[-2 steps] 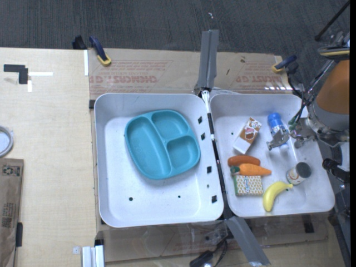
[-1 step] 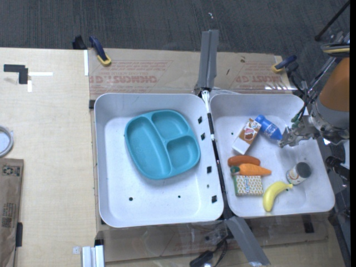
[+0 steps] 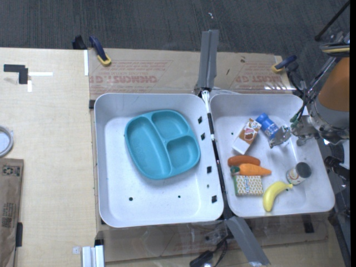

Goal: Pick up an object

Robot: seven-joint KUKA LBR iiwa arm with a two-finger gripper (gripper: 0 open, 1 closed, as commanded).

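My gripper (image 3: pixel 280 137) hangs over the right bin (image 3: pixel 317 204), at its upper right part, just right of a blue packet (image 3: pixel 267 124). A small white and red carton (image 3: pixel 248 136) lies left of it. Below sit two orange carrots (image 3: pixel 245 161) (image 3: pixel 256 171), a patterned snack box (image 3: pixel 248 185), a yellow banana (image 3: pixel 273 196) and a small round can (image 3: pixel 298 173). The grey arm with its orange band (image 3: pixel 339 88) comes in from the right.
The left bin (image 3: pixel 105 166) holds a blue three-part plate (image 3: pixel 162 143). A grey divider post (image 3: pixel 208 60) stands between the bins at the back. Clamps (image 3: pixel 100 52) (image 3: pixel 283 64) grip the cardboard behind. A tape roll (image 3: pixel 4 142) lies on the far left bench.
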